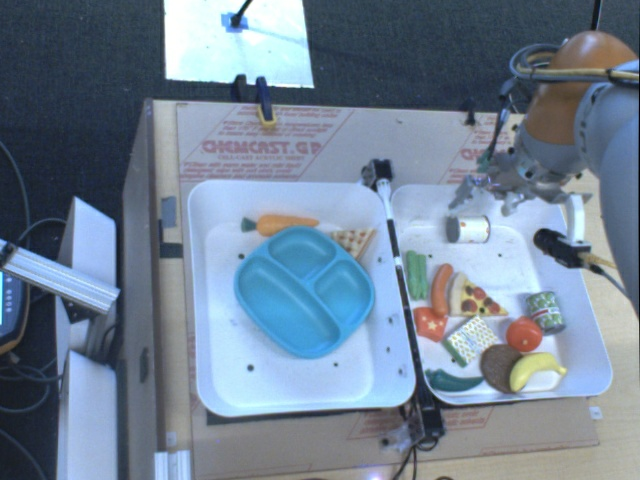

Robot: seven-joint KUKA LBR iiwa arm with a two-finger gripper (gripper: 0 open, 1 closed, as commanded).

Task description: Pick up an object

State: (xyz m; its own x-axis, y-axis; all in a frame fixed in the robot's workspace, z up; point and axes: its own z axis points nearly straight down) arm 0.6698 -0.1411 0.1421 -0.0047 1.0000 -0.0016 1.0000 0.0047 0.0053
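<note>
Can (468, 229), small and cylindrical, lies on its side at the far end of the right bin (590, 313), long axis running left to right, dark end facing left. It sits apart from the other items: a pizza slice (476, 299), a tomato (524, 334), a banana (535, 371) and others nearer the front. The left bin (215, 298) carries a blue divided plate (303, 290), with a carrot (282, 224) beyond it. Both bins rest on a board-covered worktop (300, 143) above dark carpet. The fingers (492, 190) hang spread moderately wide just beyond the can, holding nothing.
</note>
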